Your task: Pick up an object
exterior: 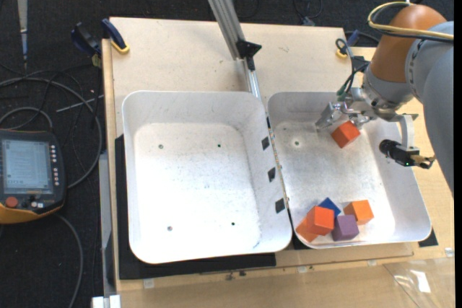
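Orange block (346, 133) between jaws, unlabelled

The arm is reaching in from the right over the right bin (404, 187), its hand (345, 120) hanging above the bin floor with an orange block (346, 133) apparently sitting between the fingers, though the contact is hard to make out. Near the front rim, orange, blue and purple blocks (333, 220) are lying clustered together.

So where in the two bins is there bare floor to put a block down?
The left bin floor is bare wall to wall. In the right bin, the middle, between the end effector and the near-corner block cluster, is free. That near corner is crowded.
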Robot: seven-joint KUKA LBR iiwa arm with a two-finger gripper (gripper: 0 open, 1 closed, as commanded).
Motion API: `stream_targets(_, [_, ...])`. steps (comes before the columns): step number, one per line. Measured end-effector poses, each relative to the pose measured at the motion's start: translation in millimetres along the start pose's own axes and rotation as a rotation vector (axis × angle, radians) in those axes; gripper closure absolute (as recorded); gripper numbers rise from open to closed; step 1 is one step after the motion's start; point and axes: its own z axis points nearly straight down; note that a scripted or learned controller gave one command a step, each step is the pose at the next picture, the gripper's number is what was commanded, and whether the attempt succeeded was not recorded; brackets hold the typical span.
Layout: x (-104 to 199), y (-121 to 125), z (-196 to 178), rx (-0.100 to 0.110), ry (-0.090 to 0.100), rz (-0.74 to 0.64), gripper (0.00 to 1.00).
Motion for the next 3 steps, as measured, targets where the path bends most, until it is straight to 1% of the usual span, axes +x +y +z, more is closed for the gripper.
stream_targets(1, [51, -34, 0, 0.008, 0.001, 0.001, 0.00])
stream_targets(2, [48, -32, -10, 0.003, -0.001, 0.006, 1.00])
stream_targets(3, [148, -42, -104, -0.001, 0.003, -0.004, 1.00])
